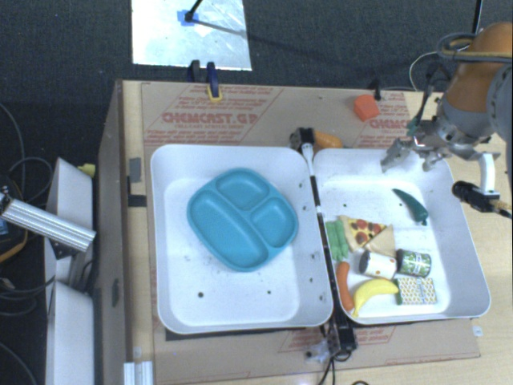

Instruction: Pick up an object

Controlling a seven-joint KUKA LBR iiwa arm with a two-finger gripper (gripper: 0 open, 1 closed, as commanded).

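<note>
Two white bins sit side by side on the bench. Nearest the camera, along the front of the right bin (473, 283), lie a banana (375, 292), an orange carrot (345, 284) against the dividing wall, a small patterned packet (418, 291), and a green-labelled can (414, 262) on its side next to a white cylinder (377, 264). Just behind them rests a pizza slice (366, 232) with a green vegetable piece (335, 237) at its left. Farther back, a dark green pepper-like object (411, 203) lies alone toward the right wall. The left bin (172, 295) holds a blue divided plate (242, 217). At the back of the right bin, the gripper (415, 155) hangs above the far rim, its fingers spread apart with nothing between them. Beyond the bins, an orange block (366, 107) and an orange-yellow item (326, 141) rest on the board.
</note>
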